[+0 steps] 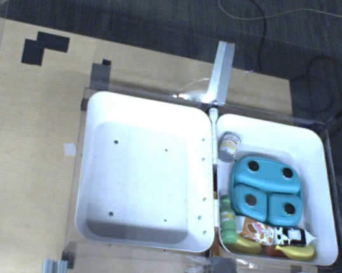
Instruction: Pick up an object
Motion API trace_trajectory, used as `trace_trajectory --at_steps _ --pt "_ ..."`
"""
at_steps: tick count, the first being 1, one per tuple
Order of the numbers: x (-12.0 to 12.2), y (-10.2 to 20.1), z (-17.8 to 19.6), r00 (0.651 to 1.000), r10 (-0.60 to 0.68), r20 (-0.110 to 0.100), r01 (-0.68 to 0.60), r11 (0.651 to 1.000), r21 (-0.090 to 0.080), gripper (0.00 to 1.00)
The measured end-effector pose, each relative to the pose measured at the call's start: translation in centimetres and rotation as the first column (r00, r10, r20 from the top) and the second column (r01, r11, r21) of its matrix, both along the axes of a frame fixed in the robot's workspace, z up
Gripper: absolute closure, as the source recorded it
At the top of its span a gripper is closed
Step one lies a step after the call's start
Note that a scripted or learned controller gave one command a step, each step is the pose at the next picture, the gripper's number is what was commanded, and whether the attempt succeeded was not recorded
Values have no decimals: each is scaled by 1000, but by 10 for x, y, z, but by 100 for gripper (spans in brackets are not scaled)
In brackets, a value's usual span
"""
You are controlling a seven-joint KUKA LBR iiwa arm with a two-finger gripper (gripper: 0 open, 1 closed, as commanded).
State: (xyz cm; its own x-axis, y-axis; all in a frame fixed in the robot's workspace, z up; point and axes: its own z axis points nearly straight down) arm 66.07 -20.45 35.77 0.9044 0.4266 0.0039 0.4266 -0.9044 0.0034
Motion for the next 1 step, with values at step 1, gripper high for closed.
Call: trace_trajectory --at_steps 1 --pt "-4 0 42 998 59 0 -59 998 -1 100"
